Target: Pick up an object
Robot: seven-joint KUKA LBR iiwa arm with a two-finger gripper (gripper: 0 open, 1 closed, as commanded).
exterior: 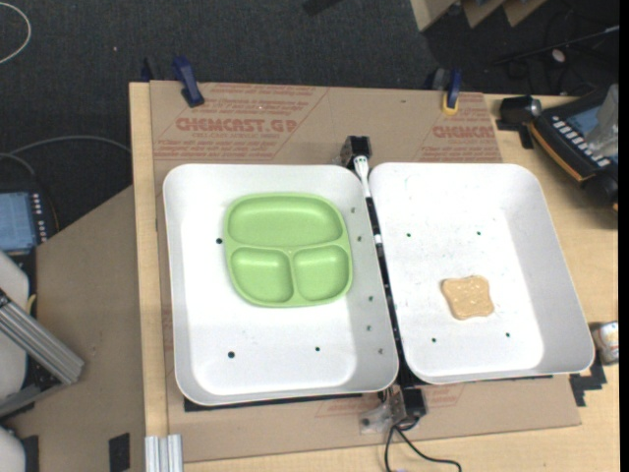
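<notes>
Green divided plate (288,250) sits in my left bin (197,342). Tan toast piece (467,298) lies in the right bin (531,214). Can't tell my claw's state.

Two bins are set side by side on a bench (246,116). A divided plate (288,249) lies in the left bin (197,342); a toast slice (467,297) lies in the right bin (511,214).

Camera – fixed overhead, slanted down | covers both bins (187,293) (whole bench)
</notes>
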